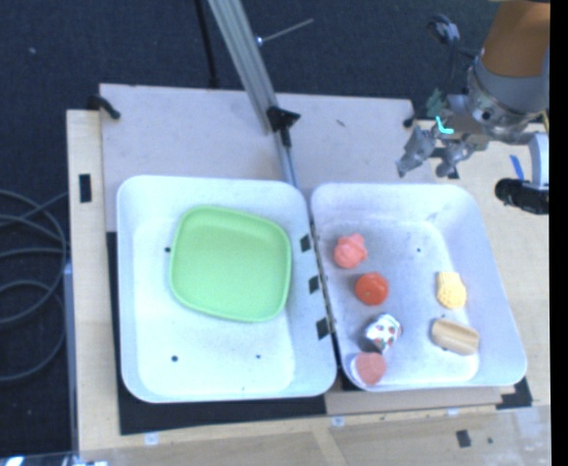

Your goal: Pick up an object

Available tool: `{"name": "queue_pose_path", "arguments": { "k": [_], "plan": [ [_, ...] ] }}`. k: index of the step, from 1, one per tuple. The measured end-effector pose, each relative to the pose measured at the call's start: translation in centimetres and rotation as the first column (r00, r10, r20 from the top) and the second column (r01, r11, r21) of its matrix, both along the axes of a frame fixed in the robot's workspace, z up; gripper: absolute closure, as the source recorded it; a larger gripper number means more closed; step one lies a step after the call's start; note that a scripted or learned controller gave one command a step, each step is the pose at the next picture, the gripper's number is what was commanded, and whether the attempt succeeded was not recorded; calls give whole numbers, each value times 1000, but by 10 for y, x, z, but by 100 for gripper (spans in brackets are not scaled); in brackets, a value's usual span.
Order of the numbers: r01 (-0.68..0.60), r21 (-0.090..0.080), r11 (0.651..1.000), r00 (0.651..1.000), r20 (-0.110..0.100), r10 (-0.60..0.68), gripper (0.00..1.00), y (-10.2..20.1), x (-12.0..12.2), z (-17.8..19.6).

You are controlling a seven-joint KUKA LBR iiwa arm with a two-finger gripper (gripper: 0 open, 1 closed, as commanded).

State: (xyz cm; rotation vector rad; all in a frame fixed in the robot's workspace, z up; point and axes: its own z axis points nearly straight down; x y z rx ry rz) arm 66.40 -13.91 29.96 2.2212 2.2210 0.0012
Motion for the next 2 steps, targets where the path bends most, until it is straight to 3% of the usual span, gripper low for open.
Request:
{"name": "queue_pose_path", "arguments": {
  "k": [1, 2],
  "plan": [
    [0, 0, 1000, 1000, 0, 0, 0, 0, 0, 0],
    [1, -1, 1000, 1000, -5, -1, 0, -7, 0, -61]
  ]
}}
